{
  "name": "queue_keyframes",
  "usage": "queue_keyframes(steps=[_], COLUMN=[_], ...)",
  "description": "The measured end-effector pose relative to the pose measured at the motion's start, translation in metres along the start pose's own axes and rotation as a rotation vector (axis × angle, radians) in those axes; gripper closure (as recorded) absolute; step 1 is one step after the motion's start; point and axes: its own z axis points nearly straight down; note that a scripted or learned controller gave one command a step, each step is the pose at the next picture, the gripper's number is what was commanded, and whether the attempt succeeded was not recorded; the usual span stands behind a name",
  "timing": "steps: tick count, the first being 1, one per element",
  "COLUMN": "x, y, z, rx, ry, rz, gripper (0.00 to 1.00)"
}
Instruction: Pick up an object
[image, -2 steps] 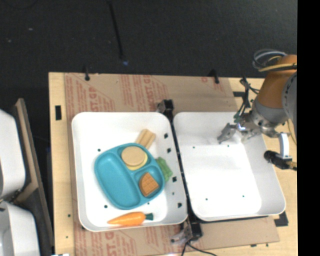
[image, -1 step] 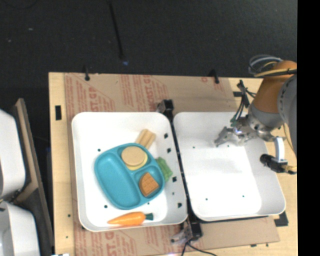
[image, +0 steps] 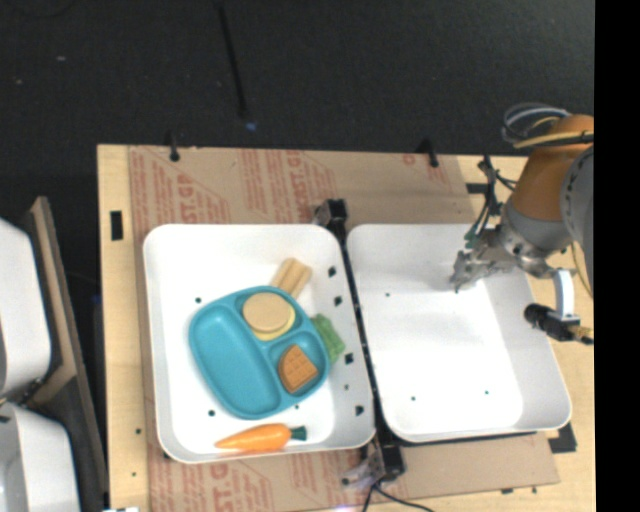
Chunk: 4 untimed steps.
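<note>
While my gripper (image: 466, 268) hangs over the right bin (image: 450, 400), grip state unclear, I'd swing left toward the carrot (image: 262, 437).

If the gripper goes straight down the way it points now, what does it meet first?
Most likely the bare floor of the right bin. The gripper hangs over its upper part, with no object seen beneath it, though depth is hard to judge here.

The grey KUKA arm with its orange band above the wrist (image: 545, 175) reaches in from the right edge of the camera view, its wrist angled down and to the left. The small metal two-finger gripper (image: 466, 268) hangs at the end, pointing downward, with nothing visible between its tips. Thin cables loop over the top of the wrist.
</note>
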Motion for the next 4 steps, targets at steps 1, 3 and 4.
queue_keyframes(steps=[1,3,4], x=[0.002,0.054,0.111], y=[0.009,-0.003,-0.025], z=[-0.048,-0.096,-0.106], rx=[-0.002,0.002,0.001], ry=[0.000,0.002,0.002], rz=[0.001,-0.002,-0.002], gripper=[1.00,1.00,1.00])
